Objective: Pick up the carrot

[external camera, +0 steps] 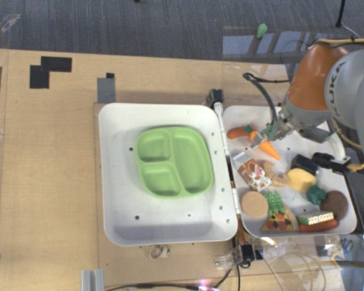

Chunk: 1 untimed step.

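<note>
The arm point(352, 83) is bulky and rounded, its shell a smooth light grey with dark lettering on the side. A broad glossy orange band point(312, 77) wraps the segment above the wrist. A black cable point(264, 93) loops out beside it. The gripper point(272, 131) is small, metallic grey.

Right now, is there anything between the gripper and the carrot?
In the camera view, nothing lies between them: the gripper sits right at the carrot, at its upper end, in the right bin.
</note>
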Each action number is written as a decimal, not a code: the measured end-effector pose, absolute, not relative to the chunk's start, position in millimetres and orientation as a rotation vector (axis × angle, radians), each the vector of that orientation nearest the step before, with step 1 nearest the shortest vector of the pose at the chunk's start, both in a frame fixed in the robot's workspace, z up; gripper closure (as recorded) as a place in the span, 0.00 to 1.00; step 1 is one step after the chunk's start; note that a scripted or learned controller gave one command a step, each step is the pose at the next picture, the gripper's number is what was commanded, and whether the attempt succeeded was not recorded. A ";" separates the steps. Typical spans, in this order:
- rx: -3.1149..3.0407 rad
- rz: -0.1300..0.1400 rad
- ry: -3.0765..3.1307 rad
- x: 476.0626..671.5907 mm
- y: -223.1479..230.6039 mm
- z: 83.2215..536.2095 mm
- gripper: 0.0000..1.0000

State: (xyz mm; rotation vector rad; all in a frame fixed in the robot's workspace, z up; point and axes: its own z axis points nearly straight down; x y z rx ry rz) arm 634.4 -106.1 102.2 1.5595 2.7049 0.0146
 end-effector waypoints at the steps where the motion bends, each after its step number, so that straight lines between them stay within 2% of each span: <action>1: 1.489 0.022 2.745 649.3 -17.4 222.2 1.00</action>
